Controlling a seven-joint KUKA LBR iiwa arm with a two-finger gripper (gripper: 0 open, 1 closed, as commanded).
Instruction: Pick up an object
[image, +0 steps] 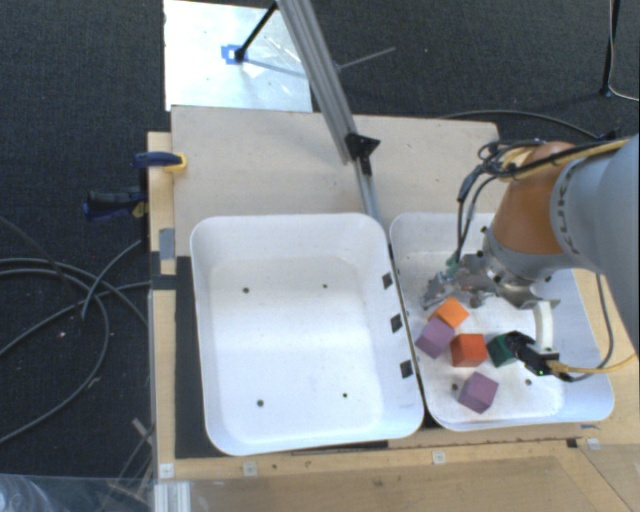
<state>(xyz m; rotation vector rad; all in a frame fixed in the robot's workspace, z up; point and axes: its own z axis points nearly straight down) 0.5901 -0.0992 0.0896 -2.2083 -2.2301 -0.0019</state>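
My gripper (447, 289) hangs low in the right bin (575, 405), near its left wall. Its metal tip is right above and to the left of an orange block (453, 313), close to touching it. A purple block (434, 337) lies just below that, against an orange-red block (467, 349). A dark green block (500, 350) sits to the right of the orange-red one. Another purple block (478, 391) lies alone near the bin's front. Nothing is visibly lifted.
The left bin (215, 260) stands beside the right one. The grey arm with its orange band (525, 215) covers the right bin's back right part. A black and white attachment with a cable (535, 350) hangs by the green block. A slanted metal pole (330, 85) crosses the bench.
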